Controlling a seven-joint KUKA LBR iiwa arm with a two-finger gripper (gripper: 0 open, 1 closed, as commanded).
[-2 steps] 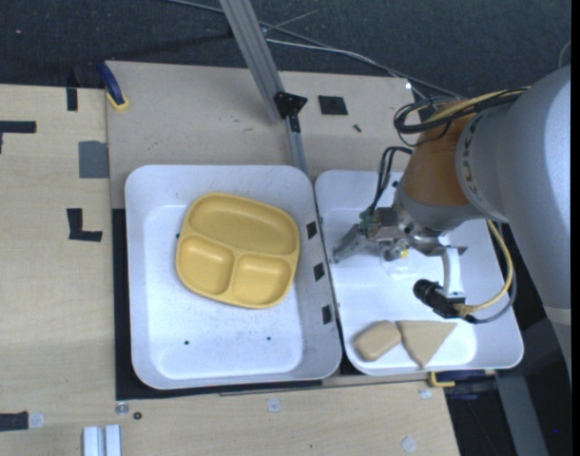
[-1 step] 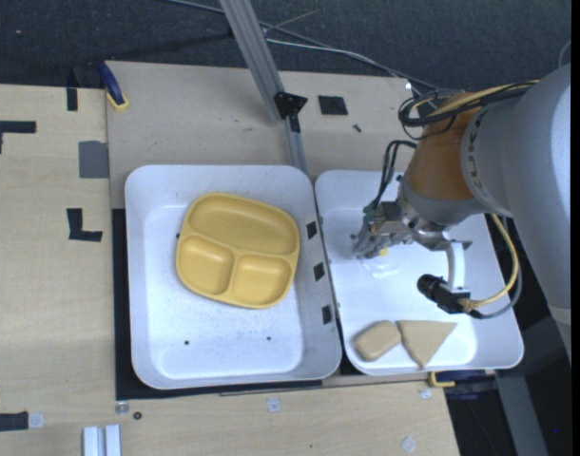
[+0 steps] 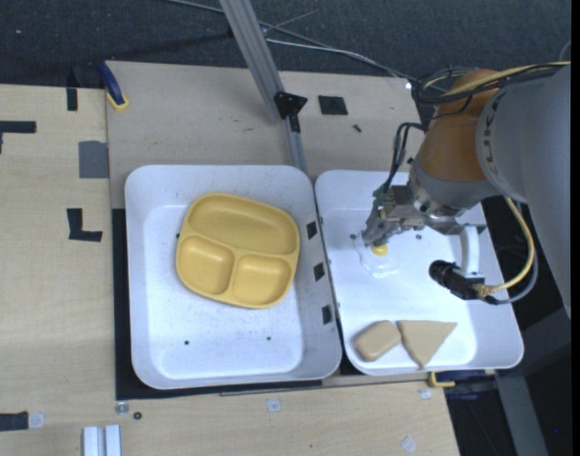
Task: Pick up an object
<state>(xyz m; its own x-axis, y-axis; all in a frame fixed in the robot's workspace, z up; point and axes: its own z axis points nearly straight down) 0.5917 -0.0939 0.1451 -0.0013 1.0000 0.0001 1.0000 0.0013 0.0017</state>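
1. The right bin has open white floor along its left wall and across its middle; the gripper hangs over the upper middle of that floor, with the far rim close behind it.
2. The left bin carries a yellow divided tray in its upper half, leaving bare floor along the near and right walls.
3. Two tan pieces lie near the right bin's near edge: a rounded tan block and, touching its right side, a tan wedge pointing toward the near rim.
4. A small yellow bit shows right at the gripper's tip; what it is cannot be told.
5. The arm comes in from the bench's right edge, its orange band above the wrist, and bends down into the right bin.
6. The fingers point down at the bin floor; whether they are apart or together cannot be told.
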